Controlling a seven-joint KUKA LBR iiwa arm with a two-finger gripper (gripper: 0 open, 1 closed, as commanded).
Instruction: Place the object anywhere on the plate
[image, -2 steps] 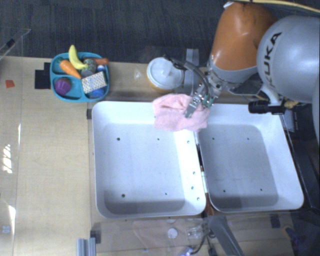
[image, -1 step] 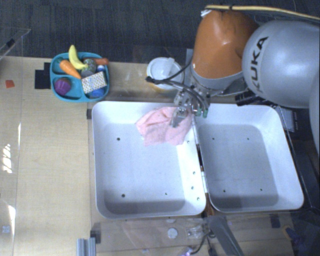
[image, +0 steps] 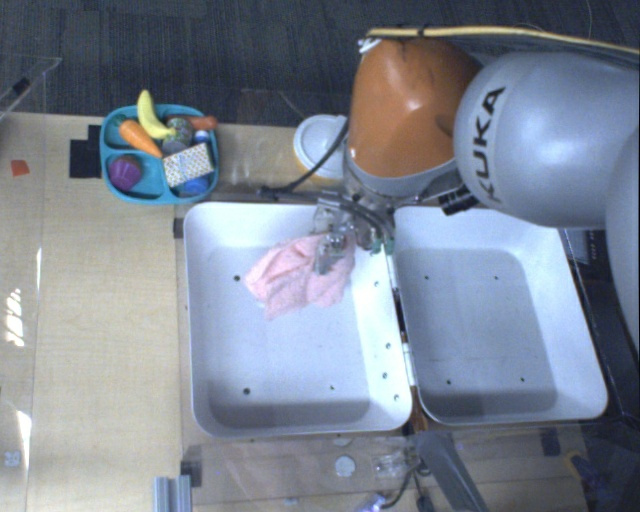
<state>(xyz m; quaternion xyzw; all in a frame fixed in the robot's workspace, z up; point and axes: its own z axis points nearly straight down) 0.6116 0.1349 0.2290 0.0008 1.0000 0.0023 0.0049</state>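
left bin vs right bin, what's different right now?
The left bin holds a crumpled pink cloth; the right bin shows bare white floor. The gripper sits over the left bin, at the cloth's upper right edge, not over the right bin. The arm overhangs the right bin's top edge more. Both are shallow, white and rectangular, set side by side.

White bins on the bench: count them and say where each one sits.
2. The left bin holds a pink cloth, with the gripper over the cloth. The right bin lies beside it, partly under the arm.
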